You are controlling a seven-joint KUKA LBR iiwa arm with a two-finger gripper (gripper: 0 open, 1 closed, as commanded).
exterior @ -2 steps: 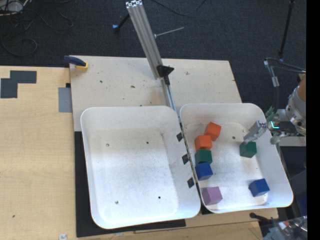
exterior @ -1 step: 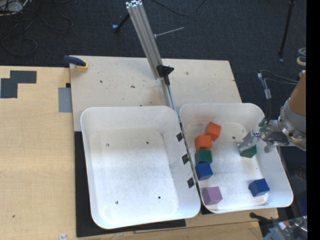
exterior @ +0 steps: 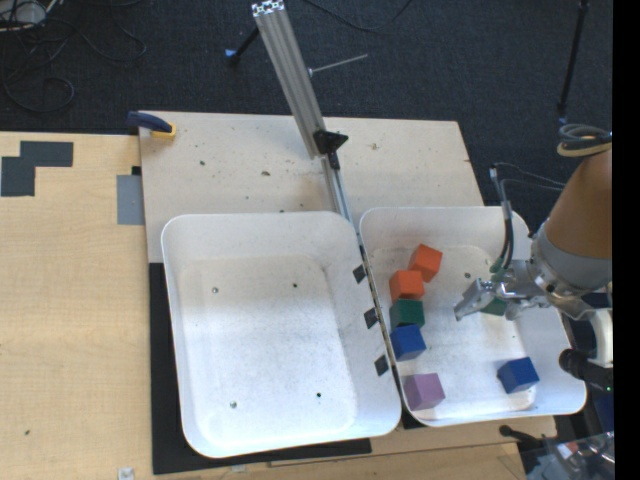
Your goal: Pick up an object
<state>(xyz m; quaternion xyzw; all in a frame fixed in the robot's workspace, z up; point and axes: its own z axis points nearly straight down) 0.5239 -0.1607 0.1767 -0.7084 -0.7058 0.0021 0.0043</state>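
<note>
The right bin (exterior: 560,400) holds several small blocks. Along its left side lie two orange blocks (exterior: 427,261) (exterior: 406,284), a green block (exterior: 407,314) and a blue block (exterior: 407,341). A purple block (exterior: 424,390) lies at the front left and another blue block (exterior: 517,374) at the front right. My gripper (exterior: 486,303) hangs low over the middle right of this bin, reaching in from the right. A small dark green patch (exterior: 496,307) shows right at the gripper, and I cannot make out what it is.
The left bin (exterior: 200,268) stands beside the right one, with black clips (exterior: 371,316) along the shared rim. A slanted aluminium bar (exterior: 295,78) rises behind the bins. A blue and yellow item (exterior: 152,123) lies at the board's far left corner.
</note>
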